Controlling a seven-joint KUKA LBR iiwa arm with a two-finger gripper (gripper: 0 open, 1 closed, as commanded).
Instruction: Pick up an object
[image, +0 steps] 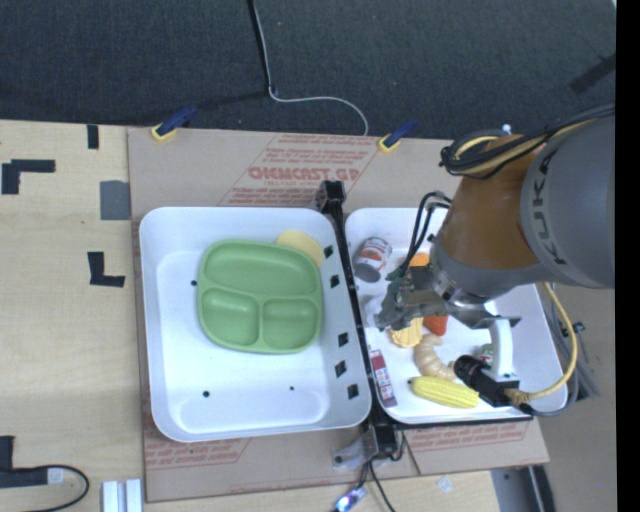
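My gripper (398, 312) hangs low over the left half of the right bin (548, 352), reaching in from the right under the orange and grey arm. Just below it lies a small yellow piece (405, 338), with a red piece (436, 324) beside that. A beige lumpy toy (427, 354) and a yellow corn cob (446, 393) lie nearer the front. A small can (371, 257) and an orange item (418, 260) sit towards the back. I see nothing lifted off the bin floor.
The left bin (160, 330) holds a green divided plate (262, 296) with a yellow object (300, 243) behind it. A slim red and white tube (380, 375) lies along the right bin's left wall. A yellow cable (560, 372) loops by the arm.
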